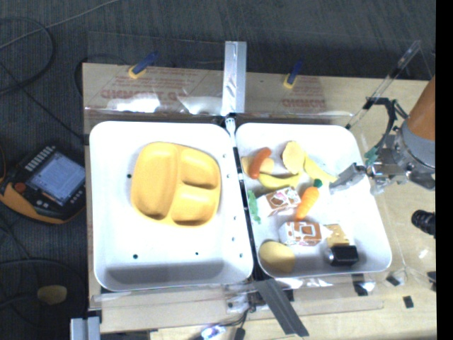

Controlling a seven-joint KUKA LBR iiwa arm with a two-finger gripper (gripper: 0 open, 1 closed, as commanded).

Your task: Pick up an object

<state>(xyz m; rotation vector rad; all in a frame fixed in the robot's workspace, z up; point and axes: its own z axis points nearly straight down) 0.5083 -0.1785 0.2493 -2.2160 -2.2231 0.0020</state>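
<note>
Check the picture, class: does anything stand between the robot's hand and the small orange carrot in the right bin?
Nothing visible does. The hand hovers at the right white bin's right side; bare bin floor separates it from the small orange carrot.

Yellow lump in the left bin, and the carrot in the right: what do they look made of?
Yellow lump: looks like smooth moulded plastic or foam, matte with a soft sheen and rounded seams; which of the two I cannot tell. Carrot: probably toy plastic, uniform bright orange with a small green tip, no natural texture visible.
</note>
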